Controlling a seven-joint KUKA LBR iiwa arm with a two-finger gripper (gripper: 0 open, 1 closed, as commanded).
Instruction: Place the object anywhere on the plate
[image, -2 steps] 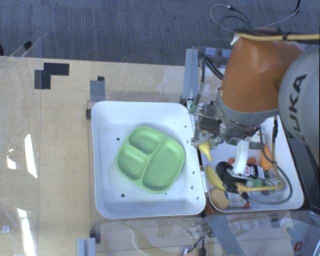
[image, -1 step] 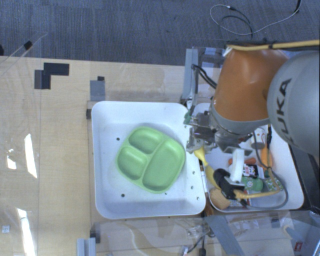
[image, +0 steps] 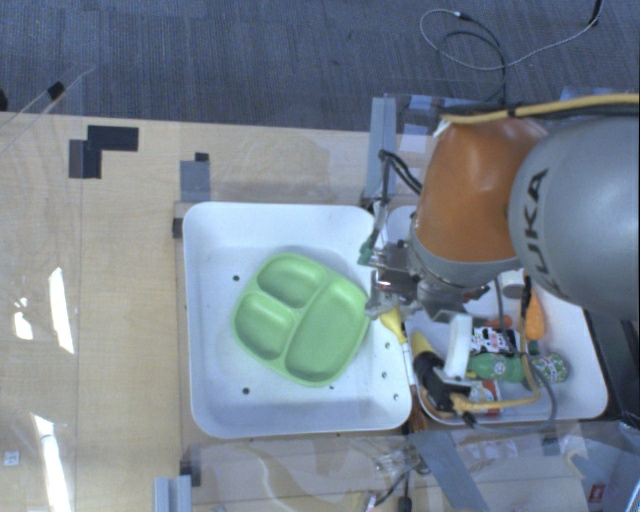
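Bins sit side by side on the bench in the camera view. The left bin (image: 200, 400) carries a green plate (image: 300, 320) with three compartments, lying flat and bare near the middle. The right bin (image: 585, 390) holds a jumble of small things, largely covered by the arm (image: 560, 200).

The gripper (image: 385, 290) hangs over the wall between the two bins, just beside the plate's right edge. The wrist hides its tip, so I cannot tell how far open it is or whether it has hold of anything.

Just below it, at the right bin's left edge, lies a yellow piece (image: 392, 326), the likeliest object for the task, though that is a guess. It looks small and light, probably smooth plastic and somewhat slippery. A hold across its narrow middle seems safest. An orange carrot (image: 535, 315) and a printed carton (image: 490, 340) lie further right, crowded together.
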